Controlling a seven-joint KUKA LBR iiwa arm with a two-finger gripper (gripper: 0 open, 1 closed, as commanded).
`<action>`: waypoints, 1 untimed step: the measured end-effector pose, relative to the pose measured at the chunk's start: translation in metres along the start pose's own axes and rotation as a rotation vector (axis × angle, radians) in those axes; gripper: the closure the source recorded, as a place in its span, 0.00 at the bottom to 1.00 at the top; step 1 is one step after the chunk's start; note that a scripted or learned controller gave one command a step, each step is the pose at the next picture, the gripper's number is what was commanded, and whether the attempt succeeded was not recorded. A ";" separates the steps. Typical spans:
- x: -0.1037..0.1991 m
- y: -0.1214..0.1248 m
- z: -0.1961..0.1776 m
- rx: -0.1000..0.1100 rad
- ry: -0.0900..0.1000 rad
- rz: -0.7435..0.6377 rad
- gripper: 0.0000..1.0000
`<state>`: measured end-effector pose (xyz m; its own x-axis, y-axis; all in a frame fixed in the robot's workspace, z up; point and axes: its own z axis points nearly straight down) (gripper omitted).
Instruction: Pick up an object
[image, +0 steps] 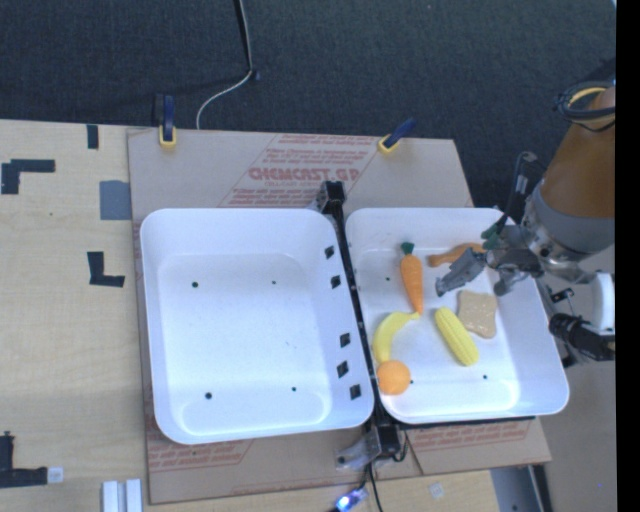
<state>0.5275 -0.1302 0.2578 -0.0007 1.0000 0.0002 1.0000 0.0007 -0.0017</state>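
The right bin (530, 385) holds a carrot (411, 281), a yellow banana (388, 333), a corn cob (456, 336), an orange (393, 377) and a tan bread slice (478, 313). A small brown-orange piece (452, 255) lies near the bin's back. My gripper (482, 282) hangs over the right half of this bin, just above the bread slice and right of the carrot. It is open, its two grey fingers spread apart, with nothing between them.
The left bin (160, 300) stands beside the right one, with a black divider clip strip (343, 300) along their shared edge. The arm's grey and orange body (580, 190) comes in over the right bin's far right corner. Cardboard (290, 170) underlies both bins.
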 end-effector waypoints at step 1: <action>0.071 0.034 0.079 0.005 0.002 -0.007 0.00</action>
<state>0.5615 -0.0595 0.1791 -0.0073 1.0000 0.0025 1.0000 0.0073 -0.0063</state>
